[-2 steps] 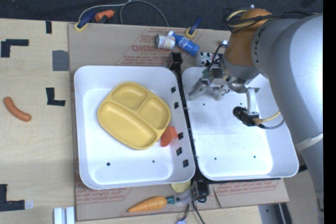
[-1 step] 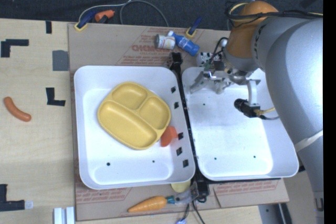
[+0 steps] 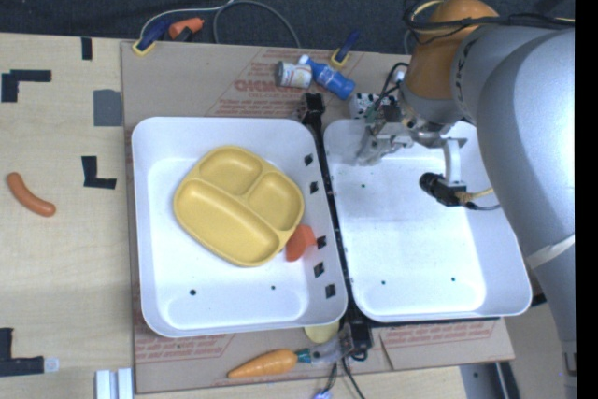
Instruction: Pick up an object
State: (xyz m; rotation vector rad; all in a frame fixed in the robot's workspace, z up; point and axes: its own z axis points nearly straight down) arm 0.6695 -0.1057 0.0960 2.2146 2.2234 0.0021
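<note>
Two white bins on my bench. Near edge: a carrot (image 3: 264,363). Left bin (image 3: 163,294): a yellow tray (image 3: 238,204) in the middle, a small orange piece (image 3: 299,244) touching its near right corner. Right bin (image 3: 430,294): my gripper (image 3: 372,145) low at the far left corner; I cannot tell how its fingers stand or whether they grasp anything. Far edge: a blue-and-white bottle (image 3: 316,75). Left edge: a sausage (image 3: 30,194).
</note>
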